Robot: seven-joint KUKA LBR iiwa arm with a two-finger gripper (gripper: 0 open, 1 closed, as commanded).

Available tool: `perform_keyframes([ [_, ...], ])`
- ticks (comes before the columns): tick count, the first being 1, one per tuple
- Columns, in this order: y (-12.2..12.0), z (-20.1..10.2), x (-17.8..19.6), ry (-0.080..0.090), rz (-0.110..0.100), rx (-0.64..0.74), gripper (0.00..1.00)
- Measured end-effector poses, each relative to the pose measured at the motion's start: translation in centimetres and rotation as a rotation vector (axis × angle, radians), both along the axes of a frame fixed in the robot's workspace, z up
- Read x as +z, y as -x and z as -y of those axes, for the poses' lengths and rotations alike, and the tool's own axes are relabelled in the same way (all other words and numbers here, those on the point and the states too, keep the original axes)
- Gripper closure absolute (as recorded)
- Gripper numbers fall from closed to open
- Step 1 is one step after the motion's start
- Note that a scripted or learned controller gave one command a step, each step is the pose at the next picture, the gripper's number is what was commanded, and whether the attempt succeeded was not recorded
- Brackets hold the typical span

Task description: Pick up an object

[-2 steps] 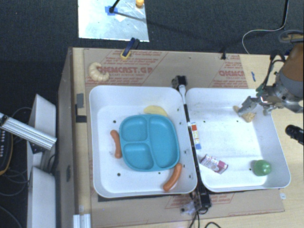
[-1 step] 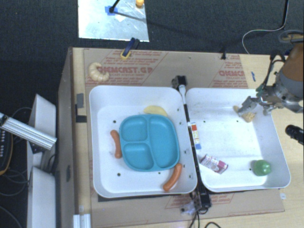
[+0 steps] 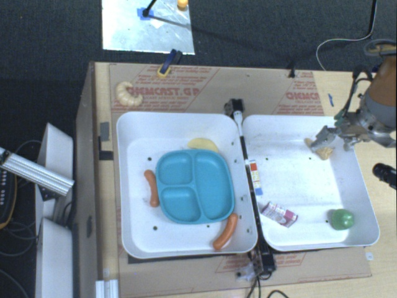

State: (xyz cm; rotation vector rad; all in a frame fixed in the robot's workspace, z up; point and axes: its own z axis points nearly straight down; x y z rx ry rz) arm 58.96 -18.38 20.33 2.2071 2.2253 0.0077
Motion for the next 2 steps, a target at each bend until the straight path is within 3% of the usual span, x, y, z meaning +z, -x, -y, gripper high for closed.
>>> perform_keyframes([
  [2,0.00,0.00,0.00,0.000,0.000,0.000,0.00],
])
